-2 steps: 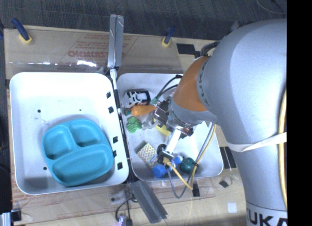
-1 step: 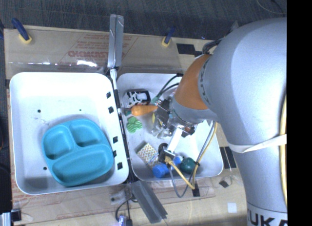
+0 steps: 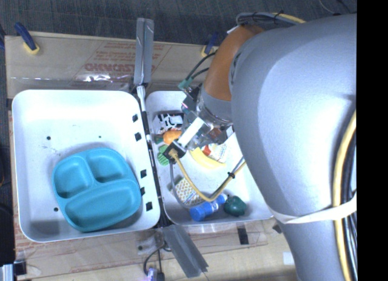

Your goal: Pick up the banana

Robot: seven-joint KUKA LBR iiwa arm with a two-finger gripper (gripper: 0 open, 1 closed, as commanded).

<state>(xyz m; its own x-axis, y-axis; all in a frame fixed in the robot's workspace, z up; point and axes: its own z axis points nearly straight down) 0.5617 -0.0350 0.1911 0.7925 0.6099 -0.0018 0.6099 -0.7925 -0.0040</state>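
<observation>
The banana (image 3: 207, 159) lies near the middle of the right bin (image 3: 159, 99), a pale yellow curve partly covered by the wrist. My gripper (image 3: 201, 142) hangs low over that bin, directly above the banana's upper edge, with the grey arm and its orange band reaching in from the right. The arm hides most of the bin's right half.
Around the banana lie a black-and-white toy (image 3: 168, 119), an orange piece (image 3: 171, 134), a green piece (image 3: 163, 156), a red-and-white item (image 3: 216, 150), a blue bottle (image 3: 205, 209) and a dark green object (image 3: 235, 206). The left bin (image 3: 36, 110) holds a blue divided plate (image 3: 97, 187).
</observation>
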